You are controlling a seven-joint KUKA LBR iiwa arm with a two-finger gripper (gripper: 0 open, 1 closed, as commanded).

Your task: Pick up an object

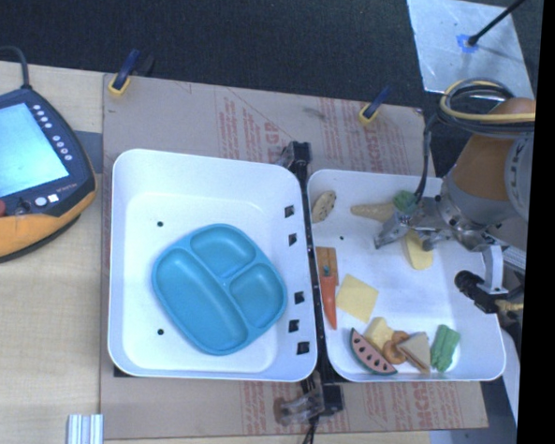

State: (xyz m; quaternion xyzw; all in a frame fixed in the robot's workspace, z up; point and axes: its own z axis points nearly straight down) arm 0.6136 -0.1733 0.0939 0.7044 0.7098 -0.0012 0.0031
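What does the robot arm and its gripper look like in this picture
The arm is grey with an orange band above the wrist, and a black cable loops over its top. The gripper is metallic grey with thin splayed fingers. A black fitting juts out beside it.

Red print runs along the cardboard sheet (pixel 255 121) under the bins; too blurred to read.

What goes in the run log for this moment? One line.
pincer over right bin | nothing seen held | yellow piece beside it | blue plate left bin
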